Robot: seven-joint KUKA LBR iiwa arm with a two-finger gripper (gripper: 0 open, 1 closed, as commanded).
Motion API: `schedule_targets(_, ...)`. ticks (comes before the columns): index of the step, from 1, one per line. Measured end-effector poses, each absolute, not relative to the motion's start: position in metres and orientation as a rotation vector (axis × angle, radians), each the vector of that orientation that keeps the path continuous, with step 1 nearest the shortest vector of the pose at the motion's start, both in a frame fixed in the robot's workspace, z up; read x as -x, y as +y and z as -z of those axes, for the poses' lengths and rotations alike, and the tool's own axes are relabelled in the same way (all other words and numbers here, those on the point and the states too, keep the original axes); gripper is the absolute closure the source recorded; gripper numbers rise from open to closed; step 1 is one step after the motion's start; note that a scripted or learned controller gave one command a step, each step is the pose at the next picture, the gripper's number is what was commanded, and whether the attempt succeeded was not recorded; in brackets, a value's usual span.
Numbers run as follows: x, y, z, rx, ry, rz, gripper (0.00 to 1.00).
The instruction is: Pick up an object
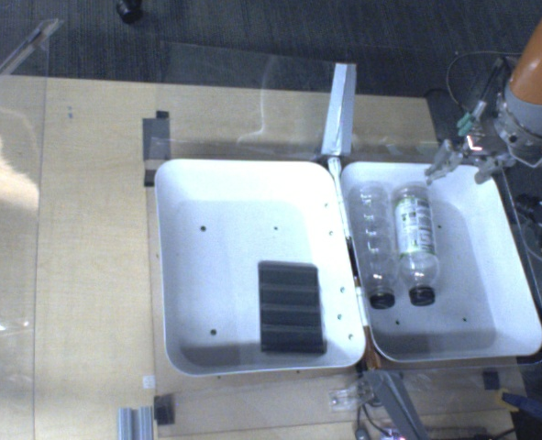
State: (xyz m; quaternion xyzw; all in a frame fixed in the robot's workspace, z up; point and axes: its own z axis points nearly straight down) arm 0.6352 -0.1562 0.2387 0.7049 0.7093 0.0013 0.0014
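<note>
Two clear plastic bottles with black caps lie side by side in the right bin (491,328), caps toward the near side. The left bottle (373,241) has no label; the right bottle (414,241) carries a white and green label. A black ribbed rectangular block (290,306) lies in the near part of the left bin (206,246). My gripper (460,170) hangs over the far edge of the right bin, up and to the right of the labelled bottle. Its fingers are spread open with nothing between them.
The grey arm with its orange band (538,71) enters from the upper right, with cables beside it. A metal divider post (339,108) stands behind the seam between the bins. A clear plastic sheet covers the bench at left.
</note>
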Motion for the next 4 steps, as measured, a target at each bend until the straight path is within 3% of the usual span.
schedule_targets(1, -0.635, -0.156, -0.239, -2.213, 2.226, -0.004, 0.00)
schedule_targets(2, -0.648, -0.147, -0.098, -2.100, 2.326, -0.009, 0.00)
schedule_targets(3, -0.671, -0.136, -0.196, -2.241, 2.191, -0.009, 0.00)
schedule_targets(4, -0.670, -0.099, -0.265, -2.213, 2.221, -0.009, 0.00)
